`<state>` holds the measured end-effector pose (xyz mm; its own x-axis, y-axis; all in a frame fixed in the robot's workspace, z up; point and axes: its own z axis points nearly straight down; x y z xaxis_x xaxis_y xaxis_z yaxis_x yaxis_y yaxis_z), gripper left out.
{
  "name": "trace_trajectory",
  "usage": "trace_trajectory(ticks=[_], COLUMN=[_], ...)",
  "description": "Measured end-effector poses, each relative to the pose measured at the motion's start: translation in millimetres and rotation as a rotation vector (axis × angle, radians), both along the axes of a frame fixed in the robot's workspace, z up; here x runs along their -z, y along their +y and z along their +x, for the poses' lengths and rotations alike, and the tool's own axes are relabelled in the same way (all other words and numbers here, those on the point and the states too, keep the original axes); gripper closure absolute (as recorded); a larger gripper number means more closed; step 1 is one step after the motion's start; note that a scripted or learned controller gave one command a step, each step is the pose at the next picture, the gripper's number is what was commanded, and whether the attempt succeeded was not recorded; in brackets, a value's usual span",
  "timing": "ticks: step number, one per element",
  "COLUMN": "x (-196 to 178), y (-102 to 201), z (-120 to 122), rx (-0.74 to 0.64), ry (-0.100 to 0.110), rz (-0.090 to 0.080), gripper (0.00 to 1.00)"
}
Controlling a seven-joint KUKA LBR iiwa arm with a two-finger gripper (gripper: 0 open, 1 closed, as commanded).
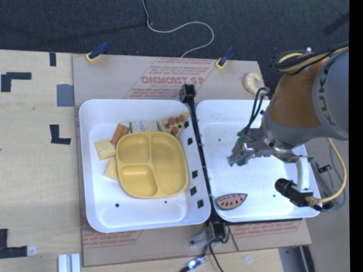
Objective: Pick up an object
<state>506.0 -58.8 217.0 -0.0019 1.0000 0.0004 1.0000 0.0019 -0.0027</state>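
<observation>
My gripper (240,155) hangs over the middle of the right bin (227,118), above bare white floor. A watermelon slice (231,200) lies flat near that bin's front edge, below and a little left of the gripper and apart from it. In the left bin (91,180) a yellow divided plate (152,164) lies in the centre. A pizza slice (174,123), a speckled piece (143,127), a brown cracker (119,134) and a pale toast square (105,149) ring its back and left sides. I see nothing held in the gripper.
A black divider strip (195,152) runs between the two bins. A pale rounded object (251,83) sits on the cardboard behind the right bin. Clamps (97,51) hold the cardboard's back edge. The arm covers the right bin's right side.
</observation>
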Motion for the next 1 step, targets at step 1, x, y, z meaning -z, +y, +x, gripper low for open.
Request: trace_trajectory(ticks=[1], x=[-6.6], y=[0.0], z=[5.9], rx=[0.000], ry=[-0.001], rz=[0.000], gripper=[1.00])
